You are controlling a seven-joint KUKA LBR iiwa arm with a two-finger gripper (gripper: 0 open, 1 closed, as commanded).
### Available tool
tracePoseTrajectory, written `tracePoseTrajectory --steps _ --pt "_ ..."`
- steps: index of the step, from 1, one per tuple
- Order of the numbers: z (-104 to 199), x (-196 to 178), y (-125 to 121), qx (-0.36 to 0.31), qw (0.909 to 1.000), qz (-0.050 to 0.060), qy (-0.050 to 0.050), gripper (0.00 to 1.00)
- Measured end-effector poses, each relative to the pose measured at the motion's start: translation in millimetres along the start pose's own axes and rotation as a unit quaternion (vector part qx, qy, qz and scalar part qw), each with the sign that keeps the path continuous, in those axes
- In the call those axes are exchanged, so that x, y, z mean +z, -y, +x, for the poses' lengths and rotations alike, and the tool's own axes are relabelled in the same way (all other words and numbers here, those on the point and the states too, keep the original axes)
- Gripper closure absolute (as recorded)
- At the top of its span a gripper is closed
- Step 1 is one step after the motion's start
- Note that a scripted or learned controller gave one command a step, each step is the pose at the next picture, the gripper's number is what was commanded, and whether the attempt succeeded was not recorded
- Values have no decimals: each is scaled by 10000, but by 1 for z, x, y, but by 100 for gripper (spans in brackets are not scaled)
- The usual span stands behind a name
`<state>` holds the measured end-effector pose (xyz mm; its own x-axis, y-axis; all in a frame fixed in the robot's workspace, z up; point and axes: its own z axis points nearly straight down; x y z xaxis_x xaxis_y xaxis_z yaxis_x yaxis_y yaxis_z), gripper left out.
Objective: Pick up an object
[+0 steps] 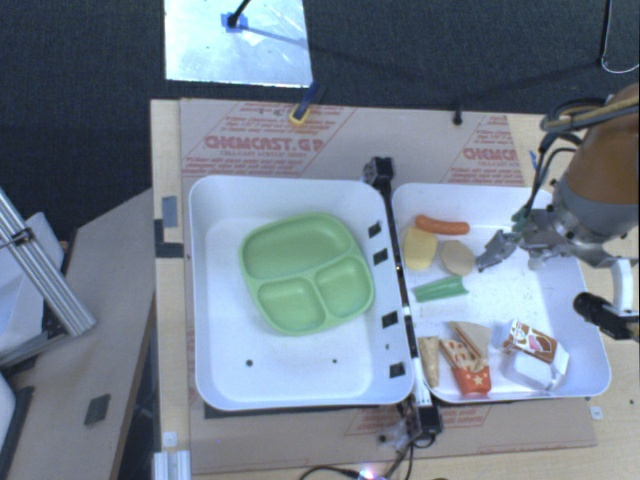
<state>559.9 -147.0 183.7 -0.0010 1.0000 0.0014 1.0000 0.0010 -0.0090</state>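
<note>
**Hovering over the right bin with nothing in the fingers**

Lying nearest the camera, along the front of the right bin [600,373], are a white carton with a red and brown label [533,352], a red packet [470,376], a tan wedge [470,336] and a small cone-shaped piece [429,359]. All four are crowding close together, the packet touching the wedge.

Further back, a green stick [440,289] is lying just beside the divider between the bins. Behind it a pale yellow piece [419,249] and a beige round piece [458,258] are sitting side by side, and an orange sausage shape [442,225] is resting near the bin's rear wall.

The gripper [497,250] is reaching in from the right, its fingers pointing left and appearing slightly spread, pinching nothing. It is hanging just beside the beige round piece, apart from it.

In the left bin [215,298], a green three-compartment tray [305,271] is sitting in the middle, tilted a little relative to the bin's walls.

Beyond both bins, printed cardboard [265,143] is covering the bench, and a shiny square plate [238,28] is lying on the dark floor.
</note>
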Motion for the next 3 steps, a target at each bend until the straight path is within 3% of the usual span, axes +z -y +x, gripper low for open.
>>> tracePoseTrajectory --steps 1,3 --pt "0 -5 -3 -11 10000 -52 9 0" --pt "0 92 4 -1 10000 -31 2 0"
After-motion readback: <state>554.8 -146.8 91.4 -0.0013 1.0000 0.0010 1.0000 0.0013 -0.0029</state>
